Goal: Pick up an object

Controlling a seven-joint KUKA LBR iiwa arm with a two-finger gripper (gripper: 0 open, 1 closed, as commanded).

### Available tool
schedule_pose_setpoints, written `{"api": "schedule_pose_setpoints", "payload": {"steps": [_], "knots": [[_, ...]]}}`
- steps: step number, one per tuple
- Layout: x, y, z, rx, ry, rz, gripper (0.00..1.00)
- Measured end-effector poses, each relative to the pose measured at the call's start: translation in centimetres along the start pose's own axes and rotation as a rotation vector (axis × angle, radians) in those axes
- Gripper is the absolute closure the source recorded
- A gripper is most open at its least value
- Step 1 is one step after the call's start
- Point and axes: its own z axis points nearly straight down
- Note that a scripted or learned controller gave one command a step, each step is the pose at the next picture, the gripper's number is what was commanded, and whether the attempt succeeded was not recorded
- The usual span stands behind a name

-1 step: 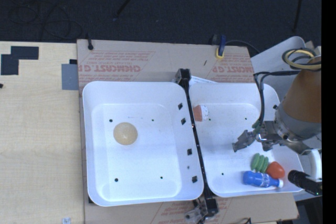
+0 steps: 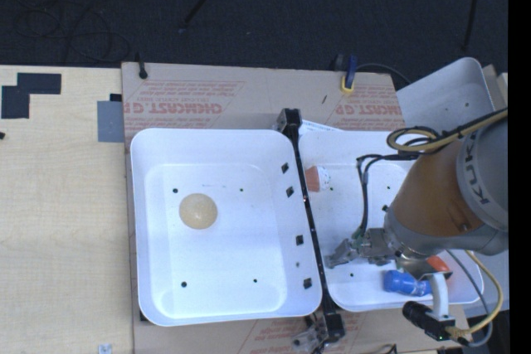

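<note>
Bins: two white, left bin [image 2: 158, 170] and right bin [image 2: 348, 147], side by side on the surface
Left bin: one tan round ball [image 2: 198, 210]
Right bin: one orange-pink block [image 2: 312, 178] near the divider, one blue object [image 2: 404, 284] and one orange piece [image 2: 437, 264] beside the arm
Hand [image 2: 347, 251]: low in right bin, grip state cannot be told

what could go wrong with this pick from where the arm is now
1. The gripper sits low in the right bin, close to the black divider; a sideways move might knock it.
2. The blue object lies partly under the arm's wrist, so the camera may misjudge its position.
3. The tan ball in the left bin is round and may roll away if nudged.
</note>
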Motion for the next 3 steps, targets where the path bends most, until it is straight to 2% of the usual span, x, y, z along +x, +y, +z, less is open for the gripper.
{"api": "schedule_pose_setpoints", "payload": {"steps": [1, 2, 3], "knots": [[-1.6, 5.1, -0.4, -0.006, -0.002, -0.001, 0.00], [-1.7, 4.9, -1.5, -0.001, -0.001, 0.008, 1.00], [-3.6, 11.9, -4.0, -0.010, -0.004, -0.002, 1.00]]}}
